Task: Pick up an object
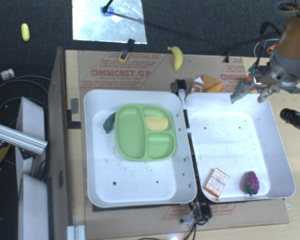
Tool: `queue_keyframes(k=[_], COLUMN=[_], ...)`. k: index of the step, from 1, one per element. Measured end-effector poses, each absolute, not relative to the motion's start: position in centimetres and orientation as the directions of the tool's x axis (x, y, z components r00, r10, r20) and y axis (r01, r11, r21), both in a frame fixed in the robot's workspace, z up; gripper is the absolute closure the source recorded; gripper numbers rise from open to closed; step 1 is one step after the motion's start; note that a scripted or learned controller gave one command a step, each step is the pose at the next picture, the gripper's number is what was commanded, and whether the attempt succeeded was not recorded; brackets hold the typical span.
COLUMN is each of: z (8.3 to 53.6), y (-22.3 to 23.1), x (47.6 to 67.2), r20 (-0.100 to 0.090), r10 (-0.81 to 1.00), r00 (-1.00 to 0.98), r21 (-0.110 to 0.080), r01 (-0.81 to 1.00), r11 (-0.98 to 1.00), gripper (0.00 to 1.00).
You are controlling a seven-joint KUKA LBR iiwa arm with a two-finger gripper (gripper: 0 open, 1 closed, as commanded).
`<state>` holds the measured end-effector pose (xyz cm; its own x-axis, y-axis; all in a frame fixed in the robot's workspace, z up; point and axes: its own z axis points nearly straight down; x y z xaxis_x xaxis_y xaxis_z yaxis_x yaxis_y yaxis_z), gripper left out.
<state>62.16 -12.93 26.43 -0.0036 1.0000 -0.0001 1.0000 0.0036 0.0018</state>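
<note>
At the near edge of the right bin [270, 134], a small orange-and-white carton [216, 182] and a purple, grape-like toy [250, 182] are lying just beside each other, neither being touched by anything. Either could serve as the object to pick up. In the left bin [97, 134], a green divided tray [142, 133] is sitting with a yellow piece [156, 122] resting in its upper right compartment, and a dark green item [109, 122] is lying against the tray's left rim. Farther back, the pincer [250, 90] is hanging over the far rim of the right bin, its two fingers spread apart and nothing between them. Beyond it, a toy banana [177, 57] and an orange piece [210, 85] are lying on the tabletop [140, 66] outside the bins. The task is looking barely begun: no grasp is made, and the approach, closing and lift are all remaining.
</note>
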Motion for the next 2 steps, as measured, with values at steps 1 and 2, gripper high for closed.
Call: queue_keyframes(k=[1, 2], z=[20.4, 17.2], y=[-16.3, -20.8], x=[64.6, 66.9], r20=[-0.001, -0.003], r10=[1.0, 1.0], r00=[0.0, 0.001], r21=[-0.002, 0.002], r01=[1.0, 1.0], r11=[0.0, -0.001], gripper=[0.0, 0.0])
